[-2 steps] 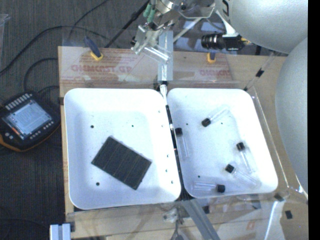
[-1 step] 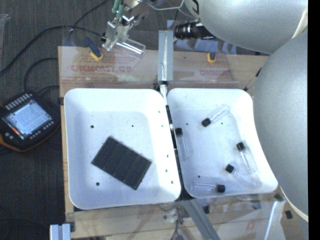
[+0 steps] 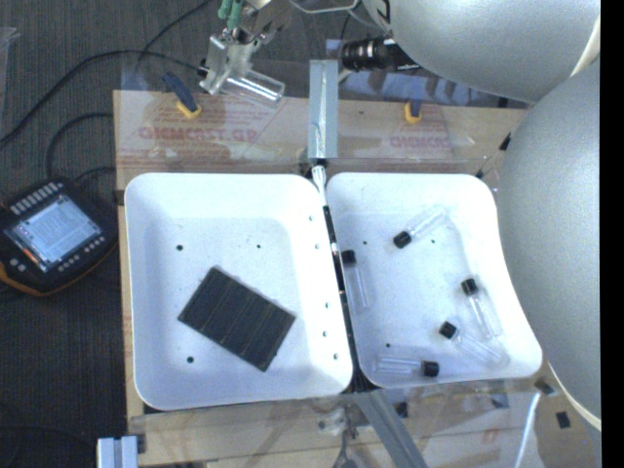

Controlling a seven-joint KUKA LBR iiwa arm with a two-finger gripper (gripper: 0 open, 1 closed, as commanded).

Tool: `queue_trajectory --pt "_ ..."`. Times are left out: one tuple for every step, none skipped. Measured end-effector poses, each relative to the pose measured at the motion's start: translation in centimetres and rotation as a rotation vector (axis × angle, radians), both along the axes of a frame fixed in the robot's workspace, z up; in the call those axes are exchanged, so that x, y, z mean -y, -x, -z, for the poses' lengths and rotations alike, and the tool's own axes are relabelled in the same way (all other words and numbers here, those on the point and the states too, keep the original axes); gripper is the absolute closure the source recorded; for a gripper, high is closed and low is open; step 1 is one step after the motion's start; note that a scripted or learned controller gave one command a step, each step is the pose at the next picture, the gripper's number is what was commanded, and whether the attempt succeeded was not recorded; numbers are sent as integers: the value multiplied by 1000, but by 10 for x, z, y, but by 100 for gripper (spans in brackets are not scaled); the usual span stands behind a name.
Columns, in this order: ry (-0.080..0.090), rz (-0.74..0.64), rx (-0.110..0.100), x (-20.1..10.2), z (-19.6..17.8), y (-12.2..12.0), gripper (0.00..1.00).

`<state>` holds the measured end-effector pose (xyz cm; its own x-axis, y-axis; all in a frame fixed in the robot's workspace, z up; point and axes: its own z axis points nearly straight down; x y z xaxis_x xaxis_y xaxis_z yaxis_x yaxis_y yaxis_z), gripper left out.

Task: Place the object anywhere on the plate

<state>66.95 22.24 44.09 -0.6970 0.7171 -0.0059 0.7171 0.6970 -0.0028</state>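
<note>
Your fingers [image 3: 222, 78] pinch a clear vial [image 3: 261, 89] beyond the left bin [image 3: 156, 203], well apart from the dark plate [image 3: 236, 318].

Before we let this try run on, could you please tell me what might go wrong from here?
1. The end effector hovers beyond the bins with a clear vial at its tip; a weak grip could drop it outside.
2. The dark plate lies tilted in the left bin; a vial could roll off.
3. The big grey arm blocks part of the camera view.
</note>
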Motion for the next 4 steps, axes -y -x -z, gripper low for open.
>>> queue_trajectory --pt "3 -1 1 -1 -8 -1 100" --pt "6 -1 3 -3 -16 -1 100" --pt "10 -2 4 -4 -24 -2 100" --pt "13 -2 5 -5 -32 -3 100"
